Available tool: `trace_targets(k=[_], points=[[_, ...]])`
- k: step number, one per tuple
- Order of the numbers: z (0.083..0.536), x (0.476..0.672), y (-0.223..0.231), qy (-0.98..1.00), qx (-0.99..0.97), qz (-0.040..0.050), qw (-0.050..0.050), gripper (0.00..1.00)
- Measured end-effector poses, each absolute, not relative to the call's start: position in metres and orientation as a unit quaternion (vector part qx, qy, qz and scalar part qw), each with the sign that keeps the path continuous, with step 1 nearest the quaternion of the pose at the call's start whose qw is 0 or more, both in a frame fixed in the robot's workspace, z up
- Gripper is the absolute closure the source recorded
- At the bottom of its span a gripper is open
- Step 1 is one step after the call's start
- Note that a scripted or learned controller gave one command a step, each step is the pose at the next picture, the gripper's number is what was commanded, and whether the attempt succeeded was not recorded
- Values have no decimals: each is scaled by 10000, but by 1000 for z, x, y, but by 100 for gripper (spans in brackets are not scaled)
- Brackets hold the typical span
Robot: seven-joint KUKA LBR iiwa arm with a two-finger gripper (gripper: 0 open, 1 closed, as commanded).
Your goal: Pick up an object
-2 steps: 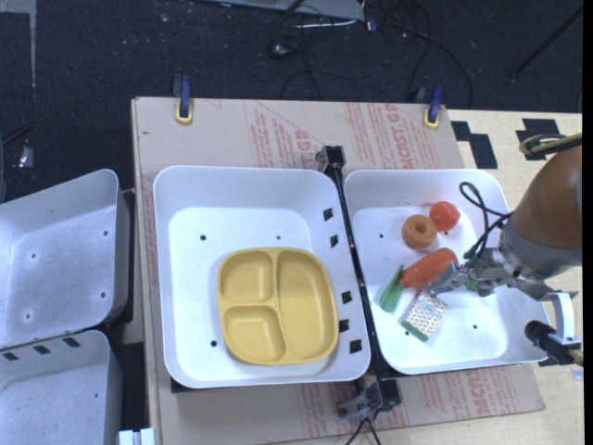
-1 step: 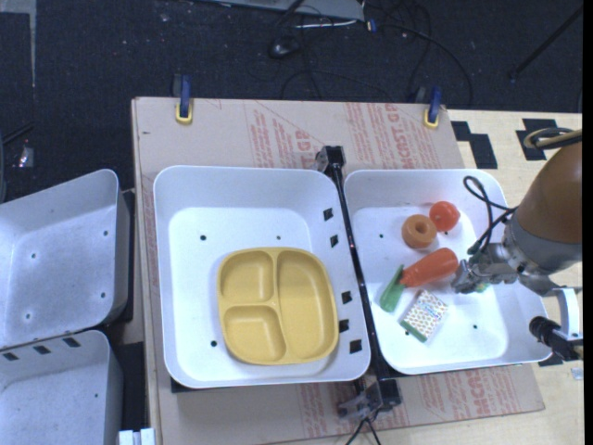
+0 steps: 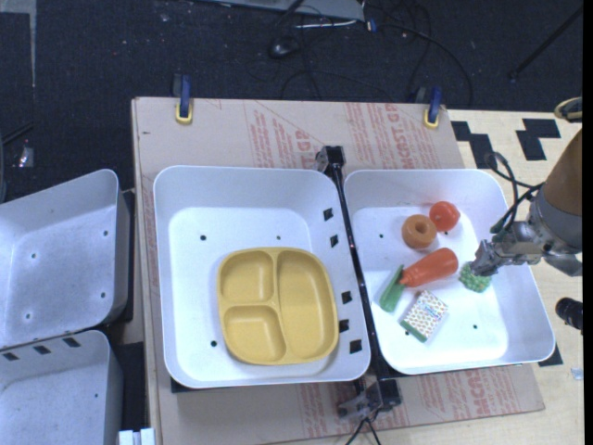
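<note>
Low in the right bin (image 3: pixel 519 341), fingers (image 3: pixel 485 260) over a green object (image 3: pixel 476 281).

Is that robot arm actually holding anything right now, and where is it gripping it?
It cannot be told. The tool sits right at a small green object in the right bin.

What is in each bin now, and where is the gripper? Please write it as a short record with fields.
left bin: one yellow tray with three compartments
right bin: tomato, donut, carrot, small patterned box, green object
gripper: low at the right side of the right bin, just above the green object
carrot position: lies tilted in the bin middle, green end at lower left
box position: below the carrot
</note>
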State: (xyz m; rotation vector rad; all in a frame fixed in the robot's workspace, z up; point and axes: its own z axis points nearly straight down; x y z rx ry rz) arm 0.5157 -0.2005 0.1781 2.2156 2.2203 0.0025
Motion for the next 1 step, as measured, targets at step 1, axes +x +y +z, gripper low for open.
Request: trace_targets(k=[1], points=[[241,515,-203,7080,7062,9,27,100]])
